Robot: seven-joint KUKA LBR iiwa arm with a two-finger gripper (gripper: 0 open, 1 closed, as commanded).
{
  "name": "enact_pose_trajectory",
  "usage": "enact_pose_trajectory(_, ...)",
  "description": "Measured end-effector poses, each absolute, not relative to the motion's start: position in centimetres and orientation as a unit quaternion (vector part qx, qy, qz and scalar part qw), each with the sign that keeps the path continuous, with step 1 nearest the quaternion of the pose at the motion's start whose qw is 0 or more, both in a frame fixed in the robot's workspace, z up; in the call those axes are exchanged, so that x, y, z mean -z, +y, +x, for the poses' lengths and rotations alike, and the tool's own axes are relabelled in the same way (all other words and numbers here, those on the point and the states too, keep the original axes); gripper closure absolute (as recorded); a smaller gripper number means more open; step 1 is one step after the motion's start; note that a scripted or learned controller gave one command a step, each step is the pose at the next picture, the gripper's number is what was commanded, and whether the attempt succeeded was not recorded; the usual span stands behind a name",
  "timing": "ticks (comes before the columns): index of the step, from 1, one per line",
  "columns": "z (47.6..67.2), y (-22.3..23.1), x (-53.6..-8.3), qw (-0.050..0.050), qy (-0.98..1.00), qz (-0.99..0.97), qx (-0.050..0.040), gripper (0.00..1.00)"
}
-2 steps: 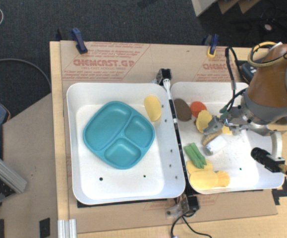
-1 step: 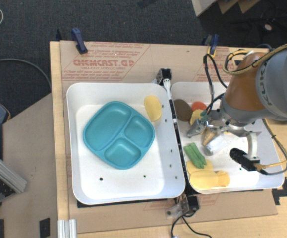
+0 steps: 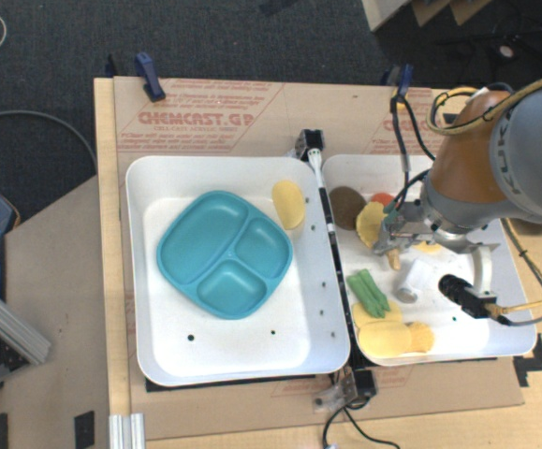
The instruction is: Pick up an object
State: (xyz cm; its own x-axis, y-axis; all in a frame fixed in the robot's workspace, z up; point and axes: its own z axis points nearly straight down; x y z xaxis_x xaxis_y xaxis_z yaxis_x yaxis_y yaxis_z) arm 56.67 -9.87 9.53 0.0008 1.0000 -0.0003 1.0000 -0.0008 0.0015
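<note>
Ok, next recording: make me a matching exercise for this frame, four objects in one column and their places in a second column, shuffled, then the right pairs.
Objects:
1. teal divided plate
2. green item
3. brown round item
4. gripper

Places:
A. right bin, far end beside the divider between the bins
B. middle of the left bin
C. over the right bin, between the brown round item and the green item
D. right bin, near half, close to the divider

Pairs: 1-B, 2-D, 3-A, 4-C
</note>
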Motion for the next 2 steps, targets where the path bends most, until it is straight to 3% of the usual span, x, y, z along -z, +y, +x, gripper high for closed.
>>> enact_pose_trajectory(1,48.4,-7.1,-24.3,0.003,0.708,0.707,-0.0039,1.0)
enact_pose_trajectory(2,51.4,2.3,-23.9,0.001,0.711,0.704,-0.002,1.0)
